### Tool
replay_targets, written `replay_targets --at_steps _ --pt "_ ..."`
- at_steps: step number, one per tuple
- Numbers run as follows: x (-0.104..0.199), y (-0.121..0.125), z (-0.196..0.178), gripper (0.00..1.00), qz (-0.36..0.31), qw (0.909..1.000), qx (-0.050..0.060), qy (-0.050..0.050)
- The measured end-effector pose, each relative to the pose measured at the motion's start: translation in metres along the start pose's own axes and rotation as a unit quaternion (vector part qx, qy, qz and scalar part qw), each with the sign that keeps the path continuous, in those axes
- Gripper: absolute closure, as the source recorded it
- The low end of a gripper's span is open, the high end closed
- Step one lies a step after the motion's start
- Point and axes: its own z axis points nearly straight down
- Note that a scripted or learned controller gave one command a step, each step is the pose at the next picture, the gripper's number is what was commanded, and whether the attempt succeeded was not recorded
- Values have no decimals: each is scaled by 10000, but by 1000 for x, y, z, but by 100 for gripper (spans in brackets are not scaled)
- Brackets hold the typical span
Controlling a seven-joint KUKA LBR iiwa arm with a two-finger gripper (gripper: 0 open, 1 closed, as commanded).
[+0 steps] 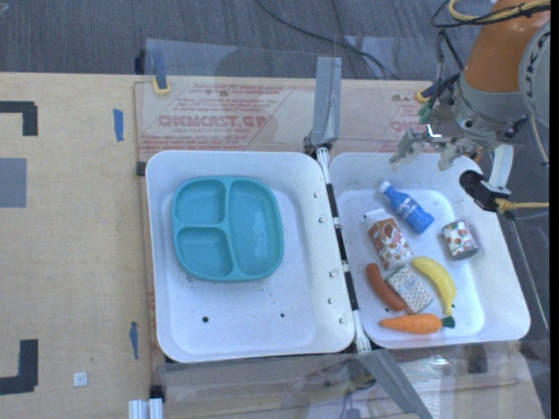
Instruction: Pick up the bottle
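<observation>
I saw the bottle [407, 208] lying loose just below my gripper [434, 144]; jaw state I couldn't tell

**One fixed camera looks down on the bench**

Mounted above the bench, the camera tilts down at a slant, taking in both the left bin [236, 168] and the right bin [511, 308] from a moderate height. The arm [502, 55] enters beyond the right bin's far corner.
</observation>
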Motion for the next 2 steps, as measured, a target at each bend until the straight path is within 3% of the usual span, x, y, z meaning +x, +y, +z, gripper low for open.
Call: replay_targets --at_steps 1,2 --pt "-23 -24 116 0 465 9989 -24 -7" --pt "-23 -23 105 100 468 9989 -40 -7"
